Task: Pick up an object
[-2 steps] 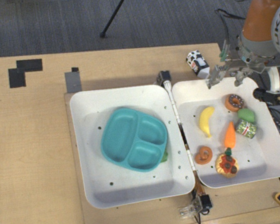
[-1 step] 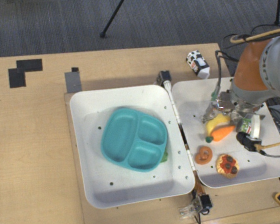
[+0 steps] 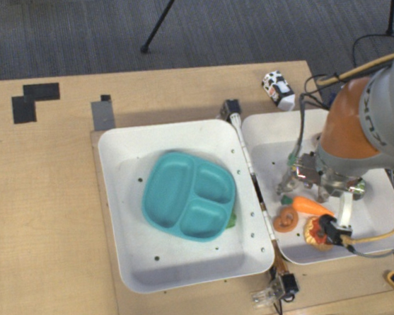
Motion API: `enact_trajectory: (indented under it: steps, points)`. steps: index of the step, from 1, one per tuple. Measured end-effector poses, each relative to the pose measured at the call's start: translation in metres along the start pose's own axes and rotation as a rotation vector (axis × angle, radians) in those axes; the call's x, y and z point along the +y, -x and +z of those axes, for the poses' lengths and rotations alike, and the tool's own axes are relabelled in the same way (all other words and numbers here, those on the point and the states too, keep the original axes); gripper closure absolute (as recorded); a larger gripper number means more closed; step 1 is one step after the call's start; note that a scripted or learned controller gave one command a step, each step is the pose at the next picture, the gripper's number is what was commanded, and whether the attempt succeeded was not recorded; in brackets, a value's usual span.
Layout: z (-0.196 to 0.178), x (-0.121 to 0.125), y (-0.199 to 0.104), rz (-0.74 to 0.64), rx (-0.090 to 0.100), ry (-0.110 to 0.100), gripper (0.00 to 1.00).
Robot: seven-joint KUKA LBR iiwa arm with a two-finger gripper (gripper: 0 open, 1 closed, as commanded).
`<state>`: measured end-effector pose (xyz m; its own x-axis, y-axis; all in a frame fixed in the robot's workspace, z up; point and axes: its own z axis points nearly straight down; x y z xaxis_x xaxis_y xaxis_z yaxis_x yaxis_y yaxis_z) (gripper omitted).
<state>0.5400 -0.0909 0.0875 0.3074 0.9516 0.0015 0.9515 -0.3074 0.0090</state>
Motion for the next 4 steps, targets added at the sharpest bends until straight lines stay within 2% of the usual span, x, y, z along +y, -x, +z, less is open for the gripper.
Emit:
enact_trajectory:
  steps: [1, 2, 3, 4]
  points:
    - [-0.001, -0.037, 0.022, -0.188, 0.0, 0.008, 0.0]
    - [-0.024, 0.04, 0.004, -0.219, 0.0, -0.005, 0.0]
    - [0.001, 0.058, -0.019, -0.576, 0.0, -0.003, 0.0]
    - [-0.011, 0.06, -0.02, -0.577, 0.0, 0.004, 1.0]
